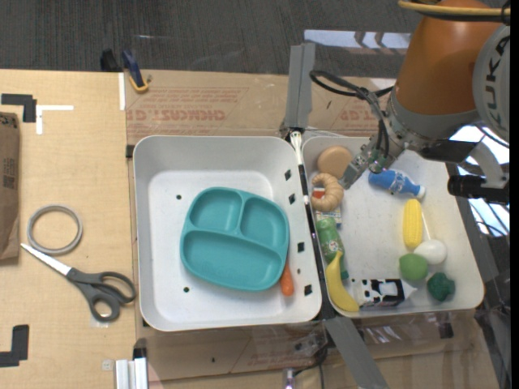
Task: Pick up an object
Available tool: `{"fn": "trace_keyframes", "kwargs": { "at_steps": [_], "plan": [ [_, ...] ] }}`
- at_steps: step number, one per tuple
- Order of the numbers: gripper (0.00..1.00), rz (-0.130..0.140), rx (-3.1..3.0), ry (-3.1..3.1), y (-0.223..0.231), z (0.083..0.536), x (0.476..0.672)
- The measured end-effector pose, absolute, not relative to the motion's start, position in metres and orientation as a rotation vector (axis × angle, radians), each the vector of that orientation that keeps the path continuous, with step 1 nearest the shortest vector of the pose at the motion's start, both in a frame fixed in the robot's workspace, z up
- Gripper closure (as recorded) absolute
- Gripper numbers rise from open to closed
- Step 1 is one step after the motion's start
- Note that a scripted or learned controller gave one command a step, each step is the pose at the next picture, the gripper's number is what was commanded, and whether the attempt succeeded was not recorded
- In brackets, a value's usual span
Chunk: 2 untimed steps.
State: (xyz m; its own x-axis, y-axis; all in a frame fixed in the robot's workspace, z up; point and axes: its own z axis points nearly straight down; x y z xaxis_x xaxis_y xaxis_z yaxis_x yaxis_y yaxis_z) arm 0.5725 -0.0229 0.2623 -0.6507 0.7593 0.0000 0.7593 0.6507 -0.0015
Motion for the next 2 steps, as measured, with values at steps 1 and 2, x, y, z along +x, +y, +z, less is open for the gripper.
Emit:
{"fn": "trace_keyframes", "kwargs": {
  "at_steps": [1,2],
  "plan": [
    [1.00,0.004,-1.732,-2.619,-0.068,0.246,0.514],
    [1.00,0.001,-1.556,-2.730,-0.131,0.092,0.521]
  ]
}}
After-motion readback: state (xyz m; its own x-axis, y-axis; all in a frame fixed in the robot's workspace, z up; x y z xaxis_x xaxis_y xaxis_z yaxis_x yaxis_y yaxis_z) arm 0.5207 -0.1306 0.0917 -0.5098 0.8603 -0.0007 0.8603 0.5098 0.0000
